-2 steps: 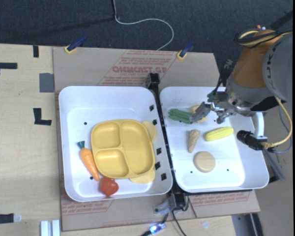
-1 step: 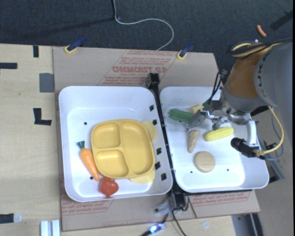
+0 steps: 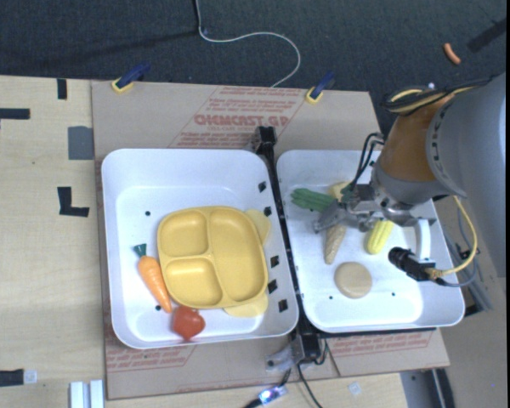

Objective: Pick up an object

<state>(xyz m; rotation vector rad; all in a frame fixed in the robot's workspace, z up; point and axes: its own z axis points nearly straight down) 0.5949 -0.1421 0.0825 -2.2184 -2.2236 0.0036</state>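
The likeliest target is the pale corn cob [image 3: 334, 243], lying slanted in the middle of the right bin [image 3: 408, 317], just right of centre frame. The gripper [image 3: 338, 219] sits low over its upper end, with the grey metal parts reaching toward the green vegetable [image 3: 309, 199] that lies just up and left of the cob. How wide the tool stands, and whether it has hold of anything, I cannot tell; the tip is small and blends with the toys under it.

Around that spot, a yellow corn piece [image 3: 379, 236] lies just right of the cob, and a round tan biscuit-like piece [image 3: 354, 280] sits below it, near the bin's lower middle. The orange band of the arm [image 3: 408, 151] rises toward the upper right of the frame.

The left bin [image 3: 123, 185] holds a yellow divided plate [image 3: 212, 256], a carrot [image 3: 154, 280] along the plate's left edge and a red piece [image 3: 187, 322] at the lower left corner of the plate.

This looks like the descent or grasp stage. The next move calls for a firm close on one toy alone, then a straight lift clear of its neighbours.
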